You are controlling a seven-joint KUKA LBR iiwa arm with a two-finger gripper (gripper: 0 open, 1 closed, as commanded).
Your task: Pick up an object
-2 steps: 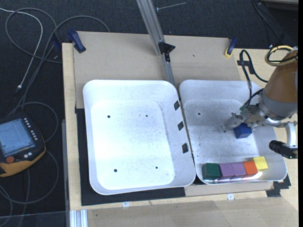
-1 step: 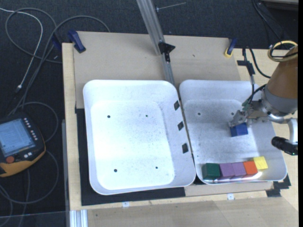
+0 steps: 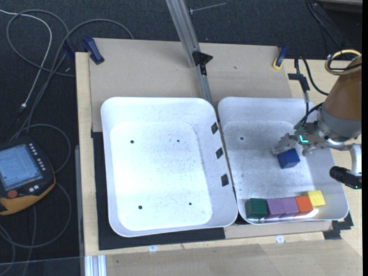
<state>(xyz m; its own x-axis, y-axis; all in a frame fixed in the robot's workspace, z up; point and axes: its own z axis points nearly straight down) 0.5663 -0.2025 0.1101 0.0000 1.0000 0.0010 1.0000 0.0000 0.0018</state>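
Over the right shallow white plastic bin (image 3: 253,111), the grey arm's tool (image 3: 294,146) sits at a small blue cube (image 3: 288,158). A row of green (image 3: 257,207), purple (image 3: 280,206), orange (image 3: 303,203) and yellow (image 3: 317,198) blocks lines the near wall. The left white bin (image 3: 115,114) adjoins it on the brown desk (image 3: 144,68).

Blue cube (image 3: 288,158) in right bin, mid-right, tilted. Row along near wall, touching side by side: green block (image 3: 257,207), purple block (image 3: 281,206), orange block (image 3: 303,203), yellow block (image 3: 317,198).
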